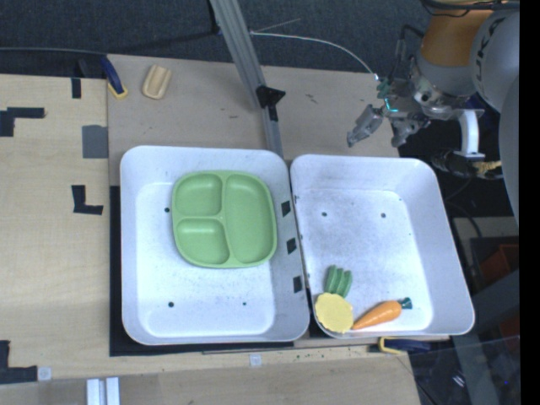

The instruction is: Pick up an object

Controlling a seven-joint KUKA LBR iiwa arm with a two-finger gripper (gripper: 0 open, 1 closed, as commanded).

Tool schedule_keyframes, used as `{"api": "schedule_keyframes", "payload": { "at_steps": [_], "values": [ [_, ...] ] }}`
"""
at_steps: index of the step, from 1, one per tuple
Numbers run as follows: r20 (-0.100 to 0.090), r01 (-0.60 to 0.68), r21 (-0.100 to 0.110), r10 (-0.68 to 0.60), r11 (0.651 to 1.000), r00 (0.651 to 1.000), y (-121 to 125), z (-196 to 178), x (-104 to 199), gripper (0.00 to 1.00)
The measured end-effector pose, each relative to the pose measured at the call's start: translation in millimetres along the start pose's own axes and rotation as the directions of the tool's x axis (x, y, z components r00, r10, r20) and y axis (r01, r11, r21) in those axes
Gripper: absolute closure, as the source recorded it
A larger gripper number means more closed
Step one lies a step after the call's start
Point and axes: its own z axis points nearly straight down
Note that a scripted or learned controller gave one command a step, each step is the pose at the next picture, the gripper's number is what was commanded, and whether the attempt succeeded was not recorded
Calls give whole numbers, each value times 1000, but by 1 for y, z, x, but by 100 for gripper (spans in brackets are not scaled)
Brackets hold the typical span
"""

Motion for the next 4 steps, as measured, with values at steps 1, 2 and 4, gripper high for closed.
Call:
{"api": "schedule_keyframes", "payload": {
  "at_steps": [1, 2, 4],
  "values": [
    [1, -1, 0, 1, 1000, 1000, 0, 0, 0, 0],
    [0, -1, 7, 1, 1000, 1000, -9, 61, -1, 0],
    [1, -1, 10, 1, 1000, 1000, -6, 159, -4, 0]
  ]
}}
